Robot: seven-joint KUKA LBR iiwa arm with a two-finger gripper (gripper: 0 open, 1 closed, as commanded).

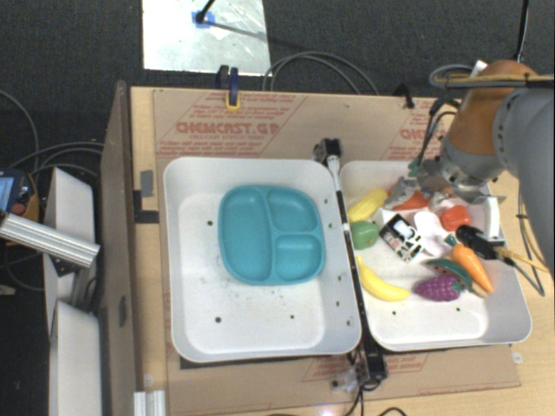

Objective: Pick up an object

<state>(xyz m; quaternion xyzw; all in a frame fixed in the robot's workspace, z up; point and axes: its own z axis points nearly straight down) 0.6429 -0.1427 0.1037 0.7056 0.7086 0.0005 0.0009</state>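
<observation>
While your gripper [427, 189] hung at the right bin's [512, 328] upper edge, I couldn't tell its opening. The carrot [473, 267] lay just below-right, long axis slanting down-right.

Both white bins [260, 336] are looking like smooth, slightly glossy plastic, the left one showing dark specks on its floor. The turquoise divided plate [270, 234] is appearing as matt moulded plastic. The toy foods are reading as shiny plastic: the yellow banana [382, 284] smooth, the purple grapes [438, 288] bumpy, the orange carrot [473, 265] sleek. The board [260, 124] under the bins is looking like printed protective paper, matt. The sheet [205, 24] beyond the board's far edge is gleaming like brushed metal.
</observation>
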